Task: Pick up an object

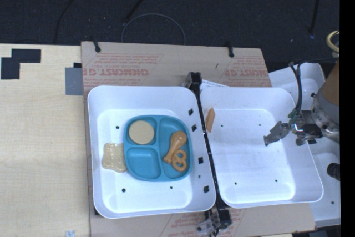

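My gripper (288, 136) hangs over the right side of the right bin (252, 197), open, with nothing between its fingers. A small orange-brown block (209, 119) leans against that bin's left wall, well to the left of the gripper. In the left bin (105, 197) lies a blue compartment tray (145, 168). It holds a round tan cookie (141, 132), a tan drumstick (177, 145) and a pretzel (179, 161). A pale slice of toast (113, 157) lies on the bin floor against the tray's left edge.
A black divider clamp (201, 136) runs between the two bins. Brown cardboard (166, 66) lies under both. The arm's grey wrist and cables (321, 119) stand over the right bin's right rim. The wooden bench top (39, 141) stretches to the left.
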Motion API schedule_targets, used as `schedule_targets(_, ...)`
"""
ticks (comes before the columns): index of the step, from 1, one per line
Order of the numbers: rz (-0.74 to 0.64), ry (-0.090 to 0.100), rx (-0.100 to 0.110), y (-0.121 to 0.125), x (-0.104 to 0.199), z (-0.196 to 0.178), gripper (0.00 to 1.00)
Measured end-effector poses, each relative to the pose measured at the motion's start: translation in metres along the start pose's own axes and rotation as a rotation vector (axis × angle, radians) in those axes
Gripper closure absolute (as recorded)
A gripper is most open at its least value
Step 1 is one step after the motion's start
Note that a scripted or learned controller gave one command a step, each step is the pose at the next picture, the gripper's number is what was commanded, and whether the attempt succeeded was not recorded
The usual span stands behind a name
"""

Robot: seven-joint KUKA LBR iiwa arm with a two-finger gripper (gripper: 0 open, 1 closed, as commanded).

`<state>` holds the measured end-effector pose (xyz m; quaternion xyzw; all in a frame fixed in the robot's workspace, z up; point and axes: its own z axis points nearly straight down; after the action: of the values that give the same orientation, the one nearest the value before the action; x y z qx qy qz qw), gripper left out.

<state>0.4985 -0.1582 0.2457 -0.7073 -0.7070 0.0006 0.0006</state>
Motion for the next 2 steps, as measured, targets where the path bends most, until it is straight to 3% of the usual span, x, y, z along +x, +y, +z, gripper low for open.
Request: schedule_targets(2,0.000,0.003,0.006,-0.007,0.000,0.128,0.00)
